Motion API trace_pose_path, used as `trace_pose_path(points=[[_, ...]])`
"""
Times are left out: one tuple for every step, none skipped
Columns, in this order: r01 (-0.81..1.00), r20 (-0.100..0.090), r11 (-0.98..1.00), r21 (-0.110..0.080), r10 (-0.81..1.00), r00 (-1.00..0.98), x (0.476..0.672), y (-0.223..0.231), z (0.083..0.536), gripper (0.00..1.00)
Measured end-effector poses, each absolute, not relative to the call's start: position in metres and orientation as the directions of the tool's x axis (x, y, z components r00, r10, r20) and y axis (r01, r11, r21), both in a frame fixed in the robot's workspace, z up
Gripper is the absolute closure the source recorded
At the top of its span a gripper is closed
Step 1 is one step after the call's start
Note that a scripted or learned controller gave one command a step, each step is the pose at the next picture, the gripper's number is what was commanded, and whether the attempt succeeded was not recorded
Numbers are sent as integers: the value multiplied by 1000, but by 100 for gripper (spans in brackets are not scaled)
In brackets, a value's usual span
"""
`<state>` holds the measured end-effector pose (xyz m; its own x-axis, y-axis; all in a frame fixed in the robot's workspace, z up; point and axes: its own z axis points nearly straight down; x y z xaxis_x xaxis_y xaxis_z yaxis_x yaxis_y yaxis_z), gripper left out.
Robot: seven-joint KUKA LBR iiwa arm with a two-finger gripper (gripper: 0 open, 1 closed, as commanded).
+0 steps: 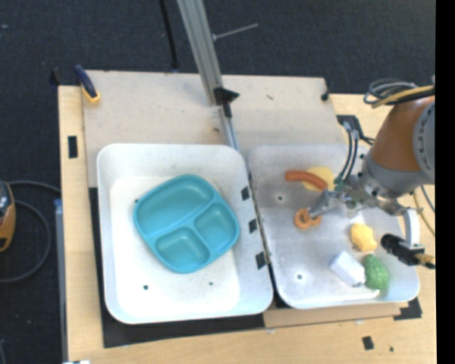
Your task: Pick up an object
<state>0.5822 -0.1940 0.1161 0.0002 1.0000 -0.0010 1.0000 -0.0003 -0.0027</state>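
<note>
Lower end effector [318, 207] squarely over orange ring [306, 218], just left of yellow piece [363, 237]. Finger spread: cannot tell. Centre before closing; avoid clipping orange-yellow toy [311, 178].

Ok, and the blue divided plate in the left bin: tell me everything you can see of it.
The blue plate is a light turquoise tray, plastic by its look, with rounded corners and three compartments: one long, two smaller. It lies flat, right side up and turned at an angle to the bin's sides, near the middle of the left bin. Its compartments hold nothing. It touches only the bin floor. The gripper is over the right bin, well apart from it.
</note>
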Motion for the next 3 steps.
trace_pose_path(points=[[1000, -2, -2, 3, 1000, 2, 584, -196, 104, 0], [1000, -1, -2, 12, 1000, 2, 587, -196, 118, 100], [1000, -2, 4, 7, 1000, -4, 587, -187, 176, 100]])
